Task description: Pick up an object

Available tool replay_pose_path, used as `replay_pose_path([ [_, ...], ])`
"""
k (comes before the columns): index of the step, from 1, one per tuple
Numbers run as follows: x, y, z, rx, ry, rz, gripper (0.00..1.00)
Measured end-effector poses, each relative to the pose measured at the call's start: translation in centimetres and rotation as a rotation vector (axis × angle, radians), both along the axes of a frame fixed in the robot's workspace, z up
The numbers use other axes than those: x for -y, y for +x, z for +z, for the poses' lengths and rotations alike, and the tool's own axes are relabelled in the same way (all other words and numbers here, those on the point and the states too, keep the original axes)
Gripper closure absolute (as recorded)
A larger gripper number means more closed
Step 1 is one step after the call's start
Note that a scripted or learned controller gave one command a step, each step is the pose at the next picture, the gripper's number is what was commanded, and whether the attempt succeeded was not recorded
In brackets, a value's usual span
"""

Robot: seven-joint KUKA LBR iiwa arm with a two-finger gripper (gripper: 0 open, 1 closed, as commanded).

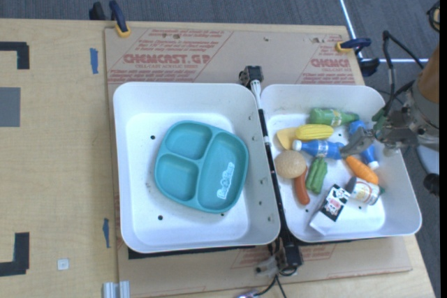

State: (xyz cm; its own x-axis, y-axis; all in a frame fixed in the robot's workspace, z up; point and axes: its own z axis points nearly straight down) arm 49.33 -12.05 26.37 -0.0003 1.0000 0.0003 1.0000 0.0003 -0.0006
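1. The pincer (364, 142) sits low in the right bin (401, 220), over the blue bottle (323, 148) and beside the orange carrot (362, 169); whether it is spread or pressed together cannot be told.
2. Risk: the items lie crowded and touching, so a closing grasp may catch two things or skid off the rounded bottle, leaving nothing gripped.
3. Risk: a sideways nudge could push the carrot against the small jar (366, 192).
4. The bottle lies flat, long axis roughly across the bin, white cap end towards the left bin (129, 171). The carrot lies on a diagonal.
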Motion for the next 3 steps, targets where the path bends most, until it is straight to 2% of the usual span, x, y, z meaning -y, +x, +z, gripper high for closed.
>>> replay_pose_path([
  [1,2.2,1.2,-16.3,-0.001,0.001,0.085,0.0],
  [2,-1.4,-1.3,-17.7,0.005,-0.002,-0.056,0.0],
  [3,0.8,-1.3,-17.7,0.002,0.0,0.463,0.0],
])
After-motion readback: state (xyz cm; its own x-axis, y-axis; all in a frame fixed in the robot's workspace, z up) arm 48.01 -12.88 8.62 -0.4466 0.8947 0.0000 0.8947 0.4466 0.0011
